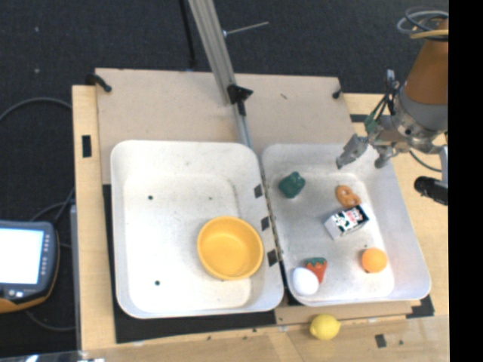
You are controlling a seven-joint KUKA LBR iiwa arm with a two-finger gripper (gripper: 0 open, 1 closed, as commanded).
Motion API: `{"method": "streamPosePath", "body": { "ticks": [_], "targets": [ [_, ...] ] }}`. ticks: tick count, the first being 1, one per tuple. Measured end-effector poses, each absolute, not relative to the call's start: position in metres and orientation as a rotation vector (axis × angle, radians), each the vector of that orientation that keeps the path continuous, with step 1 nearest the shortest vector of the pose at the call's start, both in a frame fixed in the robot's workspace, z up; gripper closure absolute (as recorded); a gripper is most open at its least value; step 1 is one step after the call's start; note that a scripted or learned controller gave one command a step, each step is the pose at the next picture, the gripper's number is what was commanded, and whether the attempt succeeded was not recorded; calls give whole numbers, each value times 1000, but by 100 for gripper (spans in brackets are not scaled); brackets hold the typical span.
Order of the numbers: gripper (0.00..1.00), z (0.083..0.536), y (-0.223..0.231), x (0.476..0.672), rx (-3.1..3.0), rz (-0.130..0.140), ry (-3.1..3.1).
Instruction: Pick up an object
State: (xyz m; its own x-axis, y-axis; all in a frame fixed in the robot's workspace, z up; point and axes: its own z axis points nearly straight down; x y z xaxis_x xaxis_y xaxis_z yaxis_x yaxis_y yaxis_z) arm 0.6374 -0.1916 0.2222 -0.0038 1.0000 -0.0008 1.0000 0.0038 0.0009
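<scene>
My gripper (367,155) hangs over the far right corner of the right bin (400,202), open, with nothing between its two fingers. Below it in that bin lie a small brown pretzel-like piece (347,195), a black-and-white carton (346,221), a green block (291,185), an orange ball (373,260), a red strawberry-like piece (318,267) and a white egg (305,281). The pretzel piece is the nearest thing, a short way in front of the fingers.
The left bin (151,202) holds a yellow bowl (229,247). A yellow lemon (324,326) lies on the bench in front of the right bin. A slanted metal pole (215,44) rises behind the bins. A screen (23,262) sits far left.
</scene>
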Motion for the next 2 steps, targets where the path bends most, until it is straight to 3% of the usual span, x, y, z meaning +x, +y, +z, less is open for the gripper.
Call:
{"method": "streamPosePath", "body": {
  "ticks": [1, 2],
  "targets": [
    [0, 222, -192, 637, 2215, -2, 2225],
    [0, 177, -188, 643, 2216, -6, 2227]
  ]
}}
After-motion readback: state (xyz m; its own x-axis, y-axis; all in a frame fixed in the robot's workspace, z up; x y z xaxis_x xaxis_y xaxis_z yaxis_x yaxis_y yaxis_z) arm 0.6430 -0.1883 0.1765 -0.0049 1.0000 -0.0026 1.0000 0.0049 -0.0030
